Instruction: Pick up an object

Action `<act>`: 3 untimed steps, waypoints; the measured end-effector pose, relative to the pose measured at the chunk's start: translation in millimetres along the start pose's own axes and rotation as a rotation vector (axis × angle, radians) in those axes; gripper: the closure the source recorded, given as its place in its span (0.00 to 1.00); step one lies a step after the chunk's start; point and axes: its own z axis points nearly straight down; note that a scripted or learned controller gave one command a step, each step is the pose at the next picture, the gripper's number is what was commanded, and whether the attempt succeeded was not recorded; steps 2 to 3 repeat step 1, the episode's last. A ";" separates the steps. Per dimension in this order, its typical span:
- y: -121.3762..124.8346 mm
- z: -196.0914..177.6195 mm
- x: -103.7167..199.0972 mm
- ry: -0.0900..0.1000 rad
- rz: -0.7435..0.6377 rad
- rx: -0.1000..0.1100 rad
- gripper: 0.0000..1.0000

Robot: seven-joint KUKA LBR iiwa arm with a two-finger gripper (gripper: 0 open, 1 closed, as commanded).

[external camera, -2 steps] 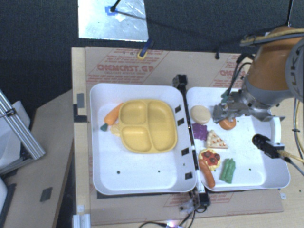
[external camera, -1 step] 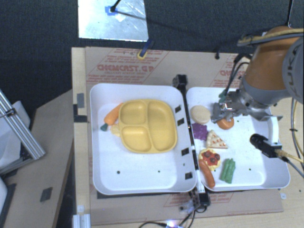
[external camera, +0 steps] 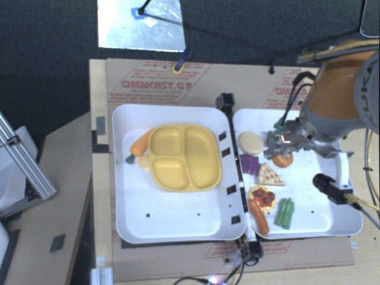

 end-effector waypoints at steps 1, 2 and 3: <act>10.6 12.0 2.3 0.000 -0.002 -0.001 1.00; 10.6 12.0 2.3 0.000 -0.002 -0.001 1.00; 10.6 12.0 2.3 0.000 -0.002 -0.001 1.00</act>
